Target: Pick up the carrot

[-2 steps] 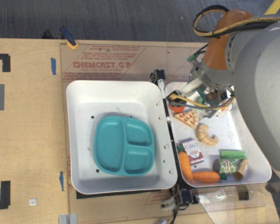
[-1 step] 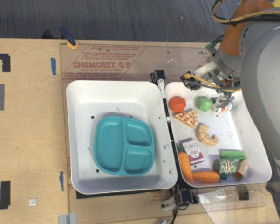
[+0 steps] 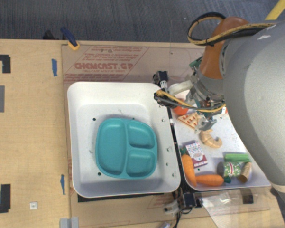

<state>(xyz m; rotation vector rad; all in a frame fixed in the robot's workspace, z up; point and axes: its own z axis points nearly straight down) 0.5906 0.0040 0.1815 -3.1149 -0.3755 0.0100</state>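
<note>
Left bin (image 3: 80, 127): teal divided plate (image 3: 126, 147), flat at centre. Right bin (image 3: 237, 136): carrot (image 3: 209, 179) lying near front edge, second orange piece (image 3: 188, 168) just beside it; also small carton (image 3: 196, 155), green can (image 3: 235, 166), waffle-like piece (image 3: 190, 120), tan item (image 3: 210, 138). Gripper (image 3: 206, 122) low over right bin's far part, well apart from carrot — pincer state: cannot tell. Bench: light wood with blue tape marks — dark floor beyond.

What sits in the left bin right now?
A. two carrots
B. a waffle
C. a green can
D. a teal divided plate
D: the teal plate lies alone in the left bin, while the carrots, can and waffle are in the right bin.
</note>
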